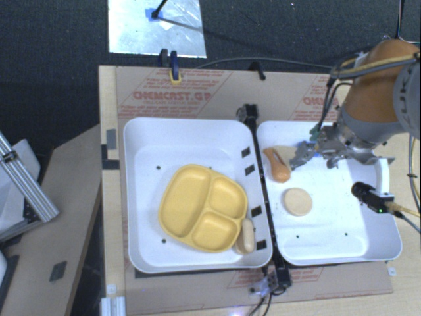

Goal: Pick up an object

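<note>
Over the right bin (385, 245), one gripper (304, 155) hangs low beside the orange carrot-shaped piece (278, 164), placed as if for a grasp; whether its fingers are open or closed cannot be told, and nothing is seen between them. Right bin: one carrot piece, one pale round disc (297, 201). Left bin (141, 196): one yellow divided tray (202, 207), one beige oblong piece (247, 236) against its corner.

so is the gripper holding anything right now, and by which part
Nothing visibly held. The gripper hangs over the right bin beside the orange carrot-like piece, with no object between its fingers.
</note>
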`<state>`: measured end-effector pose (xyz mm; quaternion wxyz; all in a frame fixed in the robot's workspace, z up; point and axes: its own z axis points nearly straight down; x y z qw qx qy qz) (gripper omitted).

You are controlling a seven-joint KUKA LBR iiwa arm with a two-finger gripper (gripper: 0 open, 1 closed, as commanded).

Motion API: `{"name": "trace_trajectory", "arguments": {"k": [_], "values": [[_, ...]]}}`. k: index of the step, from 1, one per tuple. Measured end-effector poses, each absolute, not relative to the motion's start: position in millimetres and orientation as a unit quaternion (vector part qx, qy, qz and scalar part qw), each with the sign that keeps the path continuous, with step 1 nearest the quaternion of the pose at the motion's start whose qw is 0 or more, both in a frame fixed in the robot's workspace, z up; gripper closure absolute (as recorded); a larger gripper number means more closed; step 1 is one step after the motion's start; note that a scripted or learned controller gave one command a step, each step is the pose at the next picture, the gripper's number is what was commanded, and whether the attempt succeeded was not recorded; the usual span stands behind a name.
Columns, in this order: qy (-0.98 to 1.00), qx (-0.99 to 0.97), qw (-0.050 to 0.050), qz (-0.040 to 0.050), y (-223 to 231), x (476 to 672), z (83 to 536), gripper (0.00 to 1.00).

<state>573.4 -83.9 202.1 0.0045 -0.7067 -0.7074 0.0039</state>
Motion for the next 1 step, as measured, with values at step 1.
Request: {"name": "trace_trajectory", "arguments": {"k": [1], "values": [[-0.708, -0.706, -0.001, -0.0004, -83.8, 576.3, 208.9, 0.0]]}}
